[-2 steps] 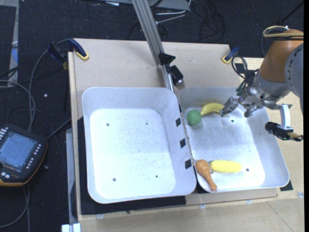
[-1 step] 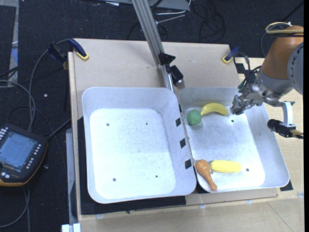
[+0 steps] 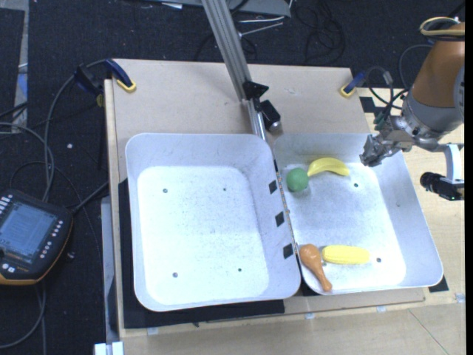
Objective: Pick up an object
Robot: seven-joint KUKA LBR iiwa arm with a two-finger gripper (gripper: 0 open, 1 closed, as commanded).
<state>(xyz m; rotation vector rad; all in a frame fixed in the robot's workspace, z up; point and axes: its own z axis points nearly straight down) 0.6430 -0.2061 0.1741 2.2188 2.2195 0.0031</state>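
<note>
The right bin (image 3: 414, 228) holds a yellow banana (image 3: 327, 167) and a green ball (image 3: 297, 179) near its far left corner. A yellow oblong fruit (image 3: 345, 255) and an orange carrot-like piece (image 3: 315, 265) lie near its front left corner. My gripper (image 3: 372, 156) hangs over the bin's far right edge, to the right of the banana and apart from it. Nothing shows between its fingers.
The left bin (image 3: 140, 198) sits beside the right one. A slanted metal camera post (image 3: 233, 50) rises from between the bins at the back. Clamps (image 3: 118, 76) grip the bench's far corners. A teach pendant (image 3: 26, 231) lies off the bench at left.
</note>
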